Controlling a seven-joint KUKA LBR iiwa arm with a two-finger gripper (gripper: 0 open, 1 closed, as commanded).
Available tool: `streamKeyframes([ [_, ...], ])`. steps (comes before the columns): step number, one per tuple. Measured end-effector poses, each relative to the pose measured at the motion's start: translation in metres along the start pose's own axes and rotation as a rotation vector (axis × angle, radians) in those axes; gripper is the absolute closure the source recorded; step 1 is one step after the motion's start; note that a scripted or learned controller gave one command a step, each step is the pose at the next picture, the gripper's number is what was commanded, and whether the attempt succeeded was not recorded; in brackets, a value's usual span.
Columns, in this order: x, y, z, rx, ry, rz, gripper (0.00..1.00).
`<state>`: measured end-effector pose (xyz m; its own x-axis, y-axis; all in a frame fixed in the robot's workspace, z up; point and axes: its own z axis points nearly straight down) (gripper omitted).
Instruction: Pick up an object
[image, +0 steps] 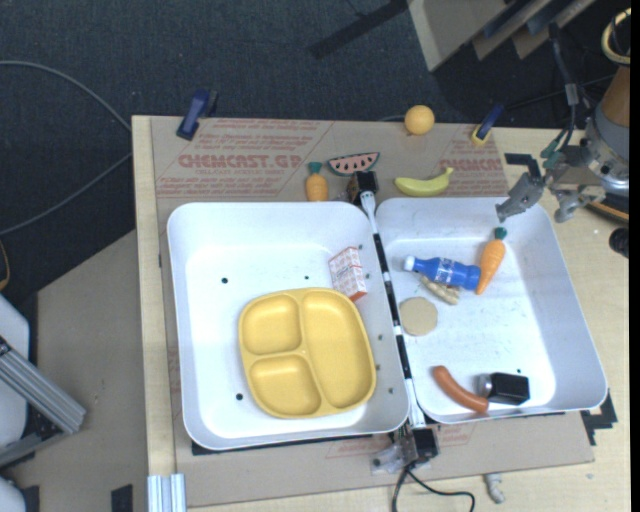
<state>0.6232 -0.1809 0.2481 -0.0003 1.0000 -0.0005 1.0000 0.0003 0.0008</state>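
I counted two bins (200, 260), one yellow tray (305, 352), one bottle (445, 269), perhaps two carrots (490, 260).

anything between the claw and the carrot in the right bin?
Nothing visible. The claw hangs over the right bin's far right corner, and the carrot lies just below-left of it. The blue bottle touches the carrot's far side, away from the claw.

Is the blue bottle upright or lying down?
Lying down. The blue bottle rests on its side on the right bin's floor, white cap toward the divider, beside the carrot.
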Motion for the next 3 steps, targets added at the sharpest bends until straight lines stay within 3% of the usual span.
streamKeyframes([
  [1, -0.034, 0.023, 0.094, 0.004, 0.001, 0.001, 0.0],
  [2, -0.02, 0.014, 0.164, 0.003, 0.001, 0.0, 0.0],
  [3, -0.021, 0.016, 0.153, 0.0, 0.0, -0.001, 1.0],
])
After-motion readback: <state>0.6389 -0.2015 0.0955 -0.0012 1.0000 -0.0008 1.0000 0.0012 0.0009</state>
